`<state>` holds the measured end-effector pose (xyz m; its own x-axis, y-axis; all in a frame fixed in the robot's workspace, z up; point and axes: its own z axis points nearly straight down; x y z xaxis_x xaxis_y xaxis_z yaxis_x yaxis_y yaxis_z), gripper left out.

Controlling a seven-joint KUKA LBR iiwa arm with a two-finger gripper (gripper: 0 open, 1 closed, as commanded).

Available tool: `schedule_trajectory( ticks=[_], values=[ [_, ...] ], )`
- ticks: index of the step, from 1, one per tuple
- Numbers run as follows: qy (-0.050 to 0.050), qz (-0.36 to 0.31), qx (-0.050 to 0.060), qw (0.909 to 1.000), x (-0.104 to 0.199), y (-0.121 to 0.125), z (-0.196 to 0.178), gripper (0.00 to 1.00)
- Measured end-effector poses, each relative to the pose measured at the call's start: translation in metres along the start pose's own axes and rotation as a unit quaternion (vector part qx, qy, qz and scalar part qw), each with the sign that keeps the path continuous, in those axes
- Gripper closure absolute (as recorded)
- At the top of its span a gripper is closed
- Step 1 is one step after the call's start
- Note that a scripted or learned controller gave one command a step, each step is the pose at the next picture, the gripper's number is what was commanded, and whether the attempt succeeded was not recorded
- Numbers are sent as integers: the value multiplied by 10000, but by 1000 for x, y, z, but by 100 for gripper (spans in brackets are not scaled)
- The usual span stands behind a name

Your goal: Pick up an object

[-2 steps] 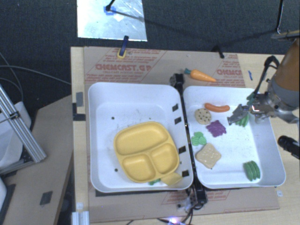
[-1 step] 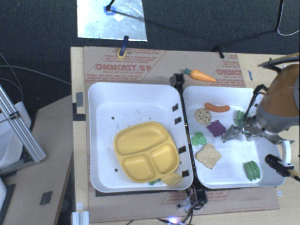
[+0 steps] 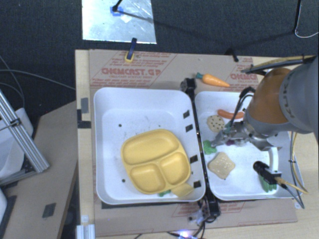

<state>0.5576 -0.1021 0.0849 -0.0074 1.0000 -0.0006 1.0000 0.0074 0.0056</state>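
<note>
Cracker [image 3: 221, 164] lies flat in the right bin [image 3: 239, 189], just below the pincer [image 3: 223, 137]; whether the pincer is released or clenched cannot be told.

Two bins sit side by side on the bench. The left bin [image 3: 107, 108] holds a divided tray [image 3: 155, 160]. In the right bin [image 3: 239, 192], a cracker [image 3: 221, 165] lies near the front, a cookie [image 3: 215, 123] behind it. A carrot [image 3: 212, 80] rests on the board [image 3: 149, 68] behind the bins.
</note>
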Motion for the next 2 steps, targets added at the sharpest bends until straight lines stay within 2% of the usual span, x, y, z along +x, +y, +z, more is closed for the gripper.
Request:
schedule_trajectory(
  ticks=[1,2],
  values=[
    [0,3,-5,10000,8,48,0,0],
    [1,37,26,10000,14,-19,0,0]
  ],
)
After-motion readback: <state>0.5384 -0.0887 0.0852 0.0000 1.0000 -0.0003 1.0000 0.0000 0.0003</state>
